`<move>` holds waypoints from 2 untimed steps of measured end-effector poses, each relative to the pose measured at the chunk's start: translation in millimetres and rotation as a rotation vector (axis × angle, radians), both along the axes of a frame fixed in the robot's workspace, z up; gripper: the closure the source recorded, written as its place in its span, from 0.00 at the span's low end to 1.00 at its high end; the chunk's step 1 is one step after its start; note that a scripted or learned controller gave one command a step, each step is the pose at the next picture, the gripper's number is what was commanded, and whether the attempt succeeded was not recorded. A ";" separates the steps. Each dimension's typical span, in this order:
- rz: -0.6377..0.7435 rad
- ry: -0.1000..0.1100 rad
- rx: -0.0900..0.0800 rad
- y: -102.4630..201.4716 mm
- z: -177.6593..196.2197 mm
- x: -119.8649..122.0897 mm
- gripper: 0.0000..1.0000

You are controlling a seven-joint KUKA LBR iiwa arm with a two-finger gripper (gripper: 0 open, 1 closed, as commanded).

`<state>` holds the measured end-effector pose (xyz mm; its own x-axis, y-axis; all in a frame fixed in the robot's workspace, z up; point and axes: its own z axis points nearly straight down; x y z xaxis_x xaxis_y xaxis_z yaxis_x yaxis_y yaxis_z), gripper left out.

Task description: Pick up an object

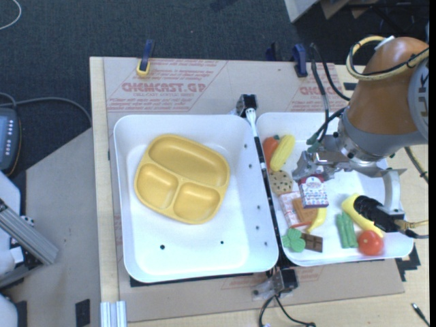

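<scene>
Dark carpet point(102, 19); brown bench point(197, 87); two white bins point(129, 182).

Grey arm point(381, 131), bulbous orange band point(395, 80), black cables looped alongside, metal pincer point(315, 169).

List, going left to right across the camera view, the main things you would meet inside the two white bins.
Yellow tray → corn → gripper over a small red-and-white carton → banana → tomato.
</scene>
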<state>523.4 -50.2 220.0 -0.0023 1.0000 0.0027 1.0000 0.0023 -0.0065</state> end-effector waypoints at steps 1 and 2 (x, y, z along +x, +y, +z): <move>0.000 -0.001 0.000 27.4 -0.3 -41.1 1.00; 0.000 -0.010 -0.003 35.7 15.3 -36.9 1.00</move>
